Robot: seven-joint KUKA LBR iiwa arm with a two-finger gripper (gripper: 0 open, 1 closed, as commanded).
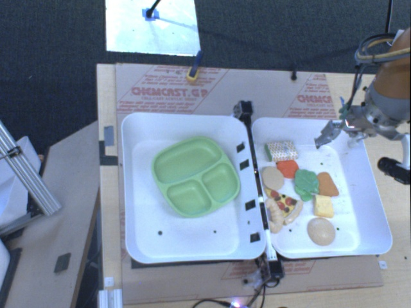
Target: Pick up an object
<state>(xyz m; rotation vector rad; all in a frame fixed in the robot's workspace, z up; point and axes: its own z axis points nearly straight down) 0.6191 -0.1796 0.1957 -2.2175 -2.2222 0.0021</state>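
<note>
Arm cut off at frame's right edge; gripper (pixel 326 138) over right bin (pixel 369 191) upper rim, can't tell its state. Toy food clustered mid-bin, apart from gripper: speckled block (pixel 281 150), green leaf (pixel 306 182), pizza slice (pixel 283 203), egg (pixel 321 231). Left bin (pixel 138 191) w/ green divided tray (pixel 195 176); bare floor around it

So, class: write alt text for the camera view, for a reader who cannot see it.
A robot gripper hovers over the back of the right bin, which holds a cluster of toy food. The left bin holds a green divided plate.
</note>
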